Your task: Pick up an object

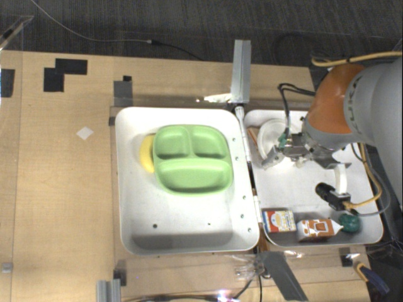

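My gripper (pixel 269 160) is low in the right bin (pixel 365 187), near its left wall. It reaches in from the right under the orange-banded wrist. A white cup-like object (pixel 271 133) lies just behind the gripper, partly hidden by it. Along the bin's front edge lie a small red and white carton (pixel 279 220), a brown carton (pixel 315 229) and a teal object (pixel 350 223). I see nothing held by the gripper.
The left bin (pixel 182 225) holds a green divided plate (pixel 191 158) with a yellow object (pixel 146 154) poking out from under its left side. A thin brown stick (pixel 252 138) leans by the wall between the bins. A grey post (pixel 241 71) stands behind them.
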### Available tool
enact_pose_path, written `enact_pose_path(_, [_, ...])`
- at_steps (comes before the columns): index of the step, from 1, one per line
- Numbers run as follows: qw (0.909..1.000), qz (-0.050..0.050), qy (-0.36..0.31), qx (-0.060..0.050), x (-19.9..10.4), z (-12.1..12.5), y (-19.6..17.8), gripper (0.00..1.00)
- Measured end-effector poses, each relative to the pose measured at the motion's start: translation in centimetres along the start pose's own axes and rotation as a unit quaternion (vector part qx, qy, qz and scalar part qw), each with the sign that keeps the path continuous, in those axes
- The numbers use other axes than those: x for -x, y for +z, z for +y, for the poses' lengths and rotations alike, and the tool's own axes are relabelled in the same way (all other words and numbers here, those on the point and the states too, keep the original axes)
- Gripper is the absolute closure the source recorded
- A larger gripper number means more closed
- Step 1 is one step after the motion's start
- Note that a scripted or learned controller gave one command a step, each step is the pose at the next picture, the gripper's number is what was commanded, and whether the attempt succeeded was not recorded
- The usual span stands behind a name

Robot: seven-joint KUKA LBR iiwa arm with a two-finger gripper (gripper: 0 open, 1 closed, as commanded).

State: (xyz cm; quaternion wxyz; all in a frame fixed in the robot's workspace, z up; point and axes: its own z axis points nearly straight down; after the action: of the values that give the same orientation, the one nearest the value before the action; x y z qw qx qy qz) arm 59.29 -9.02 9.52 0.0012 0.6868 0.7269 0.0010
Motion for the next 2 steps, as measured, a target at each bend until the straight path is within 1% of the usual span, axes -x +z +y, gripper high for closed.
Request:
enact_pose_path(1, [0.9996,-0.001,0.029,0.002,-0.6,1.0,0.7,0.0])
enact_pose_path(2, [0.9975,0.0,0.07,0.001,-3.0,-0.3,-9.1,0.0])
